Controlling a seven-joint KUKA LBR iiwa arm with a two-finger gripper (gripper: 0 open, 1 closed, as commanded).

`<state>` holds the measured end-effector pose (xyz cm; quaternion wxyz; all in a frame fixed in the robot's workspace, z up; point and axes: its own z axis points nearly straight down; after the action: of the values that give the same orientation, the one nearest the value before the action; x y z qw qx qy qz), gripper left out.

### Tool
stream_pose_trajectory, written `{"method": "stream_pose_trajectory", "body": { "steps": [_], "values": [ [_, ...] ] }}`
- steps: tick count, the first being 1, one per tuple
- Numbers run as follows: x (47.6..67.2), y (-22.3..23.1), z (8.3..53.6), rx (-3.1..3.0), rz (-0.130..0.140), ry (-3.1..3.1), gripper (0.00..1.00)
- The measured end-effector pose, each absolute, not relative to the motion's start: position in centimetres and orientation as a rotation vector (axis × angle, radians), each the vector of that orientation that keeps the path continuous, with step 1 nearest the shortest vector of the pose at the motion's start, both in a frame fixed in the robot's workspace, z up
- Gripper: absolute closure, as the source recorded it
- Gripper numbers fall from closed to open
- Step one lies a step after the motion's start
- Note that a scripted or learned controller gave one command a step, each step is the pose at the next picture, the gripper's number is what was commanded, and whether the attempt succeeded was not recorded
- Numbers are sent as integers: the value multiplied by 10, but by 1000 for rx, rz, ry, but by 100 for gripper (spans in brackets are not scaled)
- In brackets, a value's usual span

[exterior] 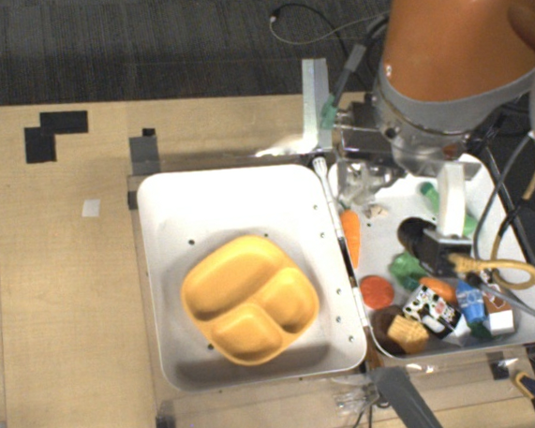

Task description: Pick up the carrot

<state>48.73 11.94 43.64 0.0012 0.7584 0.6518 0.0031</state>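
The carrot [350,233] is a small orange cone with a green top, lying against the left wall of the right bin [381,244]. My gripper [357,186] hangs over the bin's far left corner, just above the carrot's top end. Its metal fingers point down at the carrot, and nothing shows between them. The grey and orange arm covers the bin's far side.
The left bin [169,265] holds a yellow three-part plate [248,298]. In the right bin lie a red disc [377,291], a green piece [405,268], a waffle-like piece [408,335], a cow-patterned block [428,309], blue blocks [471,303] and a white bottle [451,198].
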Motion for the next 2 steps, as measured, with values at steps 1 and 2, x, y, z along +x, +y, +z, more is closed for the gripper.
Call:
{"method": "stream_pose_trajectory", "body": {
  "steps": [1,2],
  "values": [
    [488,120,312,2096,4,2337,100],
    [487,158,224,1734,4,2619,100]
  ]
}}
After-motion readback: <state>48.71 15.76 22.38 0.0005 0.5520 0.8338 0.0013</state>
